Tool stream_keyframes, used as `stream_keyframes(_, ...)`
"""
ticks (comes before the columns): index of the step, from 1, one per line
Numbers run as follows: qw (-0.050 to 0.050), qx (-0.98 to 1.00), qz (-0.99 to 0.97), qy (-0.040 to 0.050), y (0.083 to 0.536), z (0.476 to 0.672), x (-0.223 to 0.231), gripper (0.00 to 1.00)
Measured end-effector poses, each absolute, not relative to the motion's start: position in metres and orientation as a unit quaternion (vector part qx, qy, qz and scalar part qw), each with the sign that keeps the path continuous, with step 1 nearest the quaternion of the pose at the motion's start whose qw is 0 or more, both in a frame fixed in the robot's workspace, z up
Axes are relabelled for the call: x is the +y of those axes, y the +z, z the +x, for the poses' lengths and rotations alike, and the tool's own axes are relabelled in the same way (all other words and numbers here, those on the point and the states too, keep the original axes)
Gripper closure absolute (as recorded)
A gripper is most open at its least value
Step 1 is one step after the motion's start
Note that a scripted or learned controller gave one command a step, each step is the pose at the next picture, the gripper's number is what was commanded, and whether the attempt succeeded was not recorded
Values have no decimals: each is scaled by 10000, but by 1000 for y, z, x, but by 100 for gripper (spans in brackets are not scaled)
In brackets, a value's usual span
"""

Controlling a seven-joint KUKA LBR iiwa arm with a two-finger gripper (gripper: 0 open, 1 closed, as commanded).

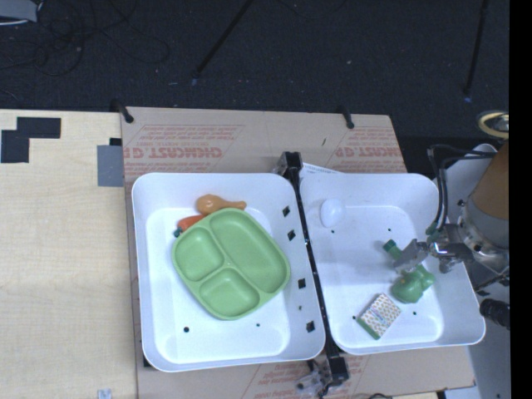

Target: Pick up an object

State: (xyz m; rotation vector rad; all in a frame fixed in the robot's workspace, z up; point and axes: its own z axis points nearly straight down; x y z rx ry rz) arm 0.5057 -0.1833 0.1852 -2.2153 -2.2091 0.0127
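In the right bin [449,322] lie a green toy-like object [411,287], a small patterned box [380,315] near the front and a pale white rounded object [331,213] near the back left. A small green piece [389,246] shows just left of my gripper [409,258]. The gripper reaches in from the right and hovers low, directly behind the green object; whether they touch is unclear. The left bin [158,322] holds a green divided plate [230,262], with an orange utensil [218,205] poking out behind it.
The two bins meet at a black-clipped divider [301,256] and rest on a cardboard sheet [208,140]. The arm's wrist with its orange band [490,191] and cables stands over the right bin's right rim. A pale wooden bench [58,248] lies to the left.
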Motion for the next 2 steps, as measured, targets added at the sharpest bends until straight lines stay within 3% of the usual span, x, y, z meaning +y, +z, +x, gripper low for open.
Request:
stream_keyframes(1, 6, -7070, -7072, 4, 192, 509, -184, 0)
stream_keyframes(2, 38, -7068, -7074, 19, 132, 506, -191, 0)
